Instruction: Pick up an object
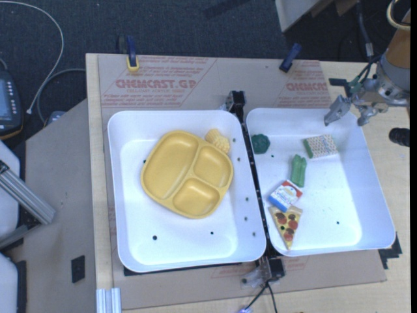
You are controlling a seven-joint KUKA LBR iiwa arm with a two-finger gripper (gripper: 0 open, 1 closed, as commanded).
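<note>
Approach is the step in hand, as I judge it: my gripper hangs over the far edge of the right bin with its two fingers spread wide and nothing between them. No object is picked yet.

Candidates all lie in the right bin. Nearest to me is the speckled sponge, just left of and nearer the camera than my fingertips, lying flat and apart from the rest. Left of it sits a dark green lump close to the bin's left wall. Nearer still is a green block, standing roughly lengthwise, and beyond that a small carton touching a pizza slice by the near left wall.

Next move, I reckon, calls for shifting left and toward the near side until I am over the sponge, turning the wrist so the fingers straddle its short sides, then descending and closing. It looks soft and low, so I would need to go nearly to the bin floor.

Count: two bins; five small things in the right one. In the left bin, one yellow tray with three compartments, and one corn cob touching its far right rim.
</note>
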